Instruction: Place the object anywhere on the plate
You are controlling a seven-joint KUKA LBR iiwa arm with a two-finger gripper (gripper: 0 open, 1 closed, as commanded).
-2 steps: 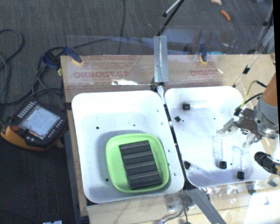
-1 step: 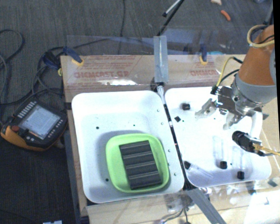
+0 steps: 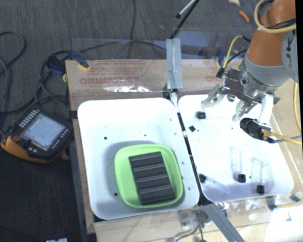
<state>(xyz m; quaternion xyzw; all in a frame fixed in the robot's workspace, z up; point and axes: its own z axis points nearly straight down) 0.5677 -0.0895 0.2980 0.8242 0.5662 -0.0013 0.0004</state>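
a dark grey ribbed rectangular block (image 3: 152, 177) lies flat on a lime-green square plastic plate with rounded corners (image 3: 123, 172), in the lower middle of the frame. the block covers most of the plate's centre, its long side running up and down the picture with a slight tilt, and a green border shows on all sides of it. the plate sits on the floor of the left shallow white bin (image 3: 94, 136), toward that bin's lower edge. the grey arm with the orange band (image 3: 271, 33) comes in at the upper right of the frame, and its two-finger gripper (image 3: 225, 103) hangs over the upper part of the right shallow white bin (image 3: 219, 150), well apart from the plate. its pale fingers (image 3: 211, 98) stand spread, with nothing between them. small dark bits (image 3: 241, 177) lie scattered on the right bin's floor. at the left edge of the frame an orange-and-black handheld control pendant with a screen (image 3: 37, 135) rests on the dark carpet (image 3: 34, 210) among cables.
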